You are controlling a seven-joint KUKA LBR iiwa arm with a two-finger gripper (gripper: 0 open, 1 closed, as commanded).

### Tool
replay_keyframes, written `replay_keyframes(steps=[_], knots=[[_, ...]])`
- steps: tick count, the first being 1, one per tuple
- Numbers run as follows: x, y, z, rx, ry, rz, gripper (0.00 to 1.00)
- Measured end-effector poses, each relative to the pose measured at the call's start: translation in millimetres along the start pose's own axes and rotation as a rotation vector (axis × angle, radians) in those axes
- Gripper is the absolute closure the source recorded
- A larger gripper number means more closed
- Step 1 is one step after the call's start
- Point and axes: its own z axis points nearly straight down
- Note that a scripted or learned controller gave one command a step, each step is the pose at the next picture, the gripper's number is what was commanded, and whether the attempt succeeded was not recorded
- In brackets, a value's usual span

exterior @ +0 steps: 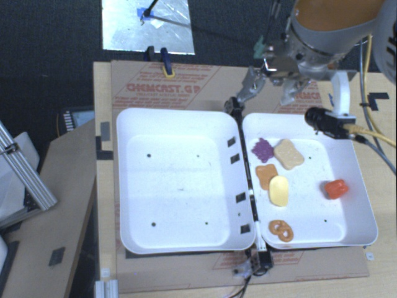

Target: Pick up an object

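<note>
Several small items lie in the right bin (pixel 356 185): a purple cluster (pixel 263 148), a tan bread slice (pixel 288 154), an orange piece (pixel 267 174), a pale yellow piece (pixel 279 190), a red-orange piece (pixel 335 189) and a brown pretzel (pixel 281 230). My gripper (pixel 271 90) hangs high above the far edge of the right bin, its two fingers (pixel 249 87) spread apart with nothing between them. It is well clear of all the items.
The left bin (pixel 130 166) sits beside the right one, joined by a black hinge strip (pixel 243 166). A black fitting with yellow cable (pixel 329 124) juts over the right bin's far right. A shiny metal sheet (pixel 147 16) lies at the back.
</note>
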Motion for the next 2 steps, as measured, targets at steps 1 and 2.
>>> replay_keyframes(steps=[1, 2], knots=[[-50.8, -12.8, -117.8, -0.020, -0.001, 0.010, 0.00], [57.4, -26.9, -104.6, -0.008, 0.002, -0.006, 0.00]])
